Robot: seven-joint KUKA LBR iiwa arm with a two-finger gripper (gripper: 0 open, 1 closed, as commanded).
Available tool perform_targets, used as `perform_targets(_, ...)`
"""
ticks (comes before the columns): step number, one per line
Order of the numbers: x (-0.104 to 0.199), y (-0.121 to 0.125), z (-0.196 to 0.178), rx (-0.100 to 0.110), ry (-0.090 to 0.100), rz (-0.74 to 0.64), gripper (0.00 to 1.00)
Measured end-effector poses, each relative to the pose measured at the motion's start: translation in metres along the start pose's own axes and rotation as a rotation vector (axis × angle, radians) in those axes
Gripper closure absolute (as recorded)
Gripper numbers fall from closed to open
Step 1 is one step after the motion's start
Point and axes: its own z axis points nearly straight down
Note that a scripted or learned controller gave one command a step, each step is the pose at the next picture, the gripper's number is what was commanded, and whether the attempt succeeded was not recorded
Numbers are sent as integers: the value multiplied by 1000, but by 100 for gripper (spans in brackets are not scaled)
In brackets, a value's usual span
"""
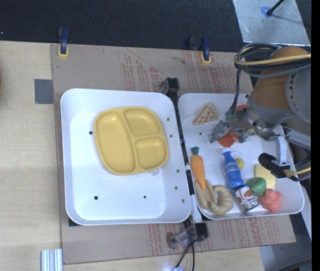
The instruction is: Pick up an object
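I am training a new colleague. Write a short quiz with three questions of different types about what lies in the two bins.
1. True or false: the yellow divided plate lies in the left bin.
2. Which lies closest to the wall between the bins? A) blue bottle B) carrot C) pink toy
3. Fill in: the sandwich wedge lies in the ___ bin.

Key: 1 true; 2 B; 3 right.

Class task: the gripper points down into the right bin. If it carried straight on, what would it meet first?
Probably the red object just beneath the gripper, near the blue bottle's cap, or else the right bin's floor; depth is unclear.
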Motion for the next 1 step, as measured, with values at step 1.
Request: perform_targets(1, -3, 3, -12, -5, -4, 0, 100)
